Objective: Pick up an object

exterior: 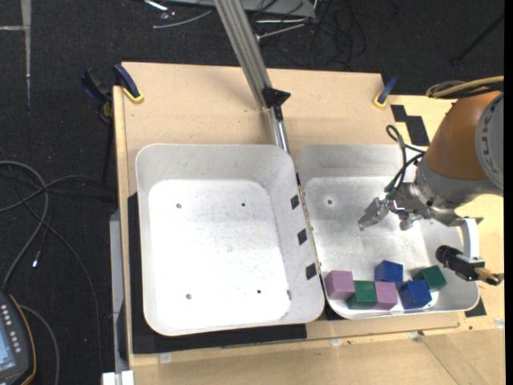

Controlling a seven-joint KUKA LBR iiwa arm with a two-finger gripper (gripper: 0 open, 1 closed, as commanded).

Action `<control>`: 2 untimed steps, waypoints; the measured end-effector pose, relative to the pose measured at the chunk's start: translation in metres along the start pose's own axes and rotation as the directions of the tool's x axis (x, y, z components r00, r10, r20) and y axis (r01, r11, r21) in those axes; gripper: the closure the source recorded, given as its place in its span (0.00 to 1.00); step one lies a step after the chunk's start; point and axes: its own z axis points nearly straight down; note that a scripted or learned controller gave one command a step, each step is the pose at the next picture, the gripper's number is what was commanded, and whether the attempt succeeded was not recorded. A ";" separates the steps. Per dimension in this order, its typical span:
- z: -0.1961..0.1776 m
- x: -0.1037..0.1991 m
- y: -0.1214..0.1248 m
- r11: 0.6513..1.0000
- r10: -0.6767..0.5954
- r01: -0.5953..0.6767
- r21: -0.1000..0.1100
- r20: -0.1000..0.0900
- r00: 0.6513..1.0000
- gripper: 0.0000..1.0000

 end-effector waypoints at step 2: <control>-0.025 0.009 -0.058 1.000 0.006 -0.006 0.000 -0.001 1.000 0.00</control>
